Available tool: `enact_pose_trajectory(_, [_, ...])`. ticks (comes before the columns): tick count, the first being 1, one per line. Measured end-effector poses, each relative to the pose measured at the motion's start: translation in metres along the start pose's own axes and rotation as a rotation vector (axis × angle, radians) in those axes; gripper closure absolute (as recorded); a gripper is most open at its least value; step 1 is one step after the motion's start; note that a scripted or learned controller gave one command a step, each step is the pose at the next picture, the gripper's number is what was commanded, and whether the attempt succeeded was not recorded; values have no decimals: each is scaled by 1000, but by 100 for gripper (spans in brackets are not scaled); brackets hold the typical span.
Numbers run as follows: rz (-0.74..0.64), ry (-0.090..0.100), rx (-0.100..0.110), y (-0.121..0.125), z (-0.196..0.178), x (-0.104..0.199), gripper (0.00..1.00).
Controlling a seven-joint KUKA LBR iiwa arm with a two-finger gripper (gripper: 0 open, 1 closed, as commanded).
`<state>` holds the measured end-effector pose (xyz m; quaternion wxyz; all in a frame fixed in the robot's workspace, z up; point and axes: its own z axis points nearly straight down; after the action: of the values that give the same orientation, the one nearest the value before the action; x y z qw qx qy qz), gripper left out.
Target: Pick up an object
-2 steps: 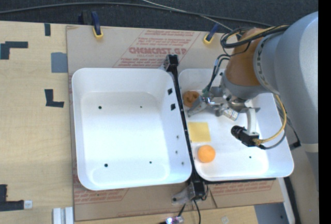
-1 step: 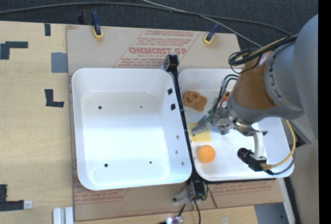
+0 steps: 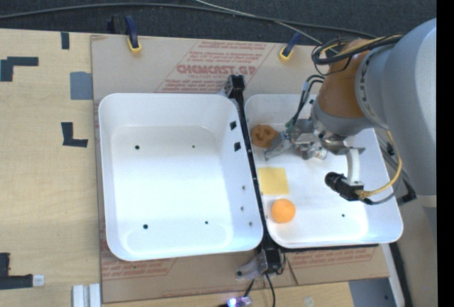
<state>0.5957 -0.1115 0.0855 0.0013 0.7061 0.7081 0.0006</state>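
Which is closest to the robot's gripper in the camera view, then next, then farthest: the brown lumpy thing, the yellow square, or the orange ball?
Measured from the gripper in the right bin:
1. Brown lumpy object, right beside the gripper, near the bin's top left corner.
2. Yellow square, lying flat below the gripper by the divider.
3. Orange ball, farthest, below the yellow square toward the bin's lower edge.

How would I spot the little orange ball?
Look in the right white bin, the one the arm reaches into. Near its front left corner lies the orange ball, just below a flat yellow square. It alone is round and bright orange.
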Motion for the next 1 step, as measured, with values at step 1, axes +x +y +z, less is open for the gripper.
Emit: enact_pose_trajectory(1, [0, 0, 0, 43, 1, 16, 0])
